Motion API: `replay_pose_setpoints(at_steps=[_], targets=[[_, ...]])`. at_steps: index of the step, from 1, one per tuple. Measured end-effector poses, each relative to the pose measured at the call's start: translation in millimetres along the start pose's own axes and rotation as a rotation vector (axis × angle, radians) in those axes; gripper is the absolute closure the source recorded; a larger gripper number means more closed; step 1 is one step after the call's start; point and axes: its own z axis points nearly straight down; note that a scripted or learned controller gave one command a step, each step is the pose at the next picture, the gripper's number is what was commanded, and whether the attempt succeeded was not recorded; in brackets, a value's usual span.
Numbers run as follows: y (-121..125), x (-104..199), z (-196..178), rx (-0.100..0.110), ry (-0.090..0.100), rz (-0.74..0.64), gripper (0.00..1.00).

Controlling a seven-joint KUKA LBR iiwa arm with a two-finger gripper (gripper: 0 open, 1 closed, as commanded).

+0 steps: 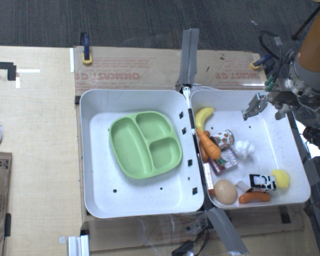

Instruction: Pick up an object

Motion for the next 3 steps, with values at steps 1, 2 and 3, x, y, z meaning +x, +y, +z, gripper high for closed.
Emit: replay_pose_setpoints(at_steps=[1, 2, 3], targets=[[-5, -2, 170, 0.001, 0.001, -0.098, 0.0], [16, -34, 192, -0.014, 0.001, -0.017, 0.0], [77, -26, 198, -0.004, 0.0, -0.191, 0.0]])
